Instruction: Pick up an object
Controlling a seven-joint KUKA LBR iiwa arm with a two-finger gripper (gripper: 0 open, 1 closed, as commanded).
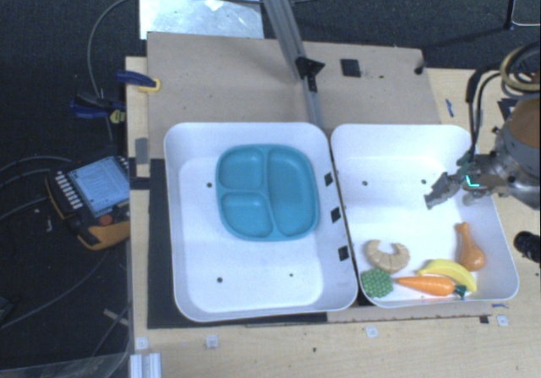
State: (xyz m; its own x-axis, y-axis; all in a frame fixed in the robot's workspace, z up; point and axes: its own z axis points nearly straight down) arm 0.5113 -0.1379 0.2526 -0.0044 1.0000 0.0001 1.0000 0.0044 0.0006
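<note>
Two shallow white plastic bins [254, 304] on bench; grey pincer [441, 193] over right bin, state unreadable, well above orange plastic carrot [425, 285], yellow banana [448, 271], tan croissant [387, 254].

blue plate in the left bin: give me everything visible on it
The blue plate is a rounded-square divided dish, plastic by its look, with three compartments: one tall on its right, two smaller on its left. It lies flat, right side up, in the upper middle of the left bin, rotated slightly. Its compartments hold no items.
</note>
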